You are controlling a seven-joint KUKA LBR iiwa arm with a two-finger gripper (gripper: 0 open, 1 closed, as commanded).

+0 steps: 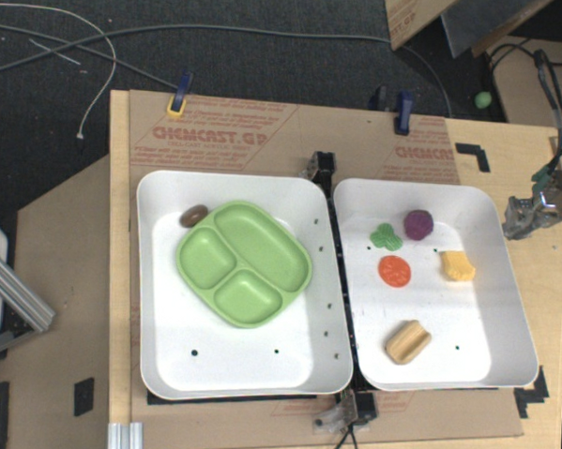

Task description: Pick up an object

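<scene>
Camera view had the end effector [531, 211] parked at the right bin's [499, 357] far rim, grip state unreadable; your nearest target, the yellow block [457, 266] (near the wall), risked a rim strike.

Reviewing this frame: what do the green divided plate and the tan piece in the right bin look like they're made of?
The green divided plate looks like molded plastic with a smooth, slightly glossy finish: uniform colour, rounded compartment ridges, soft highlights. The tan piece looks like toy food, probably plastic or foam, with a matte surface; its shape suggests a bread roll, but the view is too coarse to settle the material.
</scene>
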